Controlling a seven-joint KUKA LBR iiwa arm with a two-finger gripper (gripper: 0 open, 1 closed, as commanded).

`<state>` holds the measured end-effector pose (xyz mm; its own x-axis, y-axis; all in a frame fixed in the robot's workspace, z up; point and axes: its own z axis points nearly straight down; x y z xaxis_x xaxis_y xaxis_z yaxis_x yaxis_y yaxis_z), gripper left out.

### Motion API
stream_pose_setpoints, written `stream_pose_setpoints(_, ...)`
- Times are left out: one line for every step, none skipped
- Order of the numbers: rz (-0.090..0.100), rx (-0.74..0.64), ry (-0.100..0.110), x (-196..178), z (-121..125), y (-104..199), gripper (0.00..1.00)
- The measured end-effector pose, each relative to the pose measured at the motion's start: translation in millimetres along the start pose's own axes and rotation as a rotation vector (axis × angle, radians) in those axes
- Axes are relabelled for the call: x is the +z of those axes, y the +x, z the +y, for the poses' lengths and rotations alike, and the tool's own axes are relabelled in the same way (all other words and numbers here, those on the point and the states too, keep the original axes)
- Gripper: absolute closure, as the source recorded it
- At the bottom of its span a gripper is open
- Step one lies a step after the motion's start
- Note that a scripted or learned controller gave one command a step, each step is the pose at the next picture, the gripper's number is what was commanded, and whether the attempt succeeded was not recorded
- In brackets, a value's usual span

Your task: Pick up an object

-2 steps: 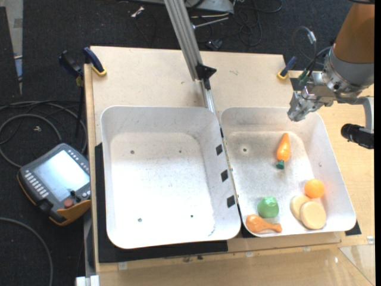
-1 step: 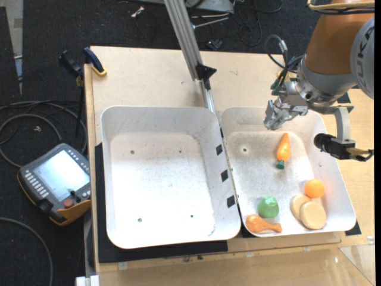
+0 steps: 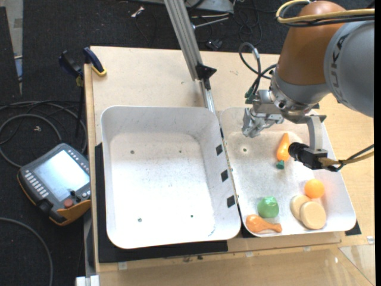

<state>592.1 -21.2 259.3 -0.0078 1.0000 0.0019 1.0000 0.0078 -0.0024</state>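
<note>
Gripper over right bin | carrot beside | nothing held

You have five objects in the right bin: a carrot tilted near its middle, an orange ball, a beige piece, a green ball, and an orange gourd along its near wall.

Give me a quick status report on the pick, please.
Two-finger gripper over right white bin, far end, nothing visibly held. Nearest: orange carrot-shaped toy, untouched. Nothing blocking.
</note>
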Motion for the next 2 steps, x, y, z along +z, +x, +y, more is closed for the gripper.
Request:
stream_pose_setpoints(-0.001,0.001,0.001,15,-15,45,1.00)
stream_pose_setpoints(0.000,0.001,0.000,14,-40,84,1.00)
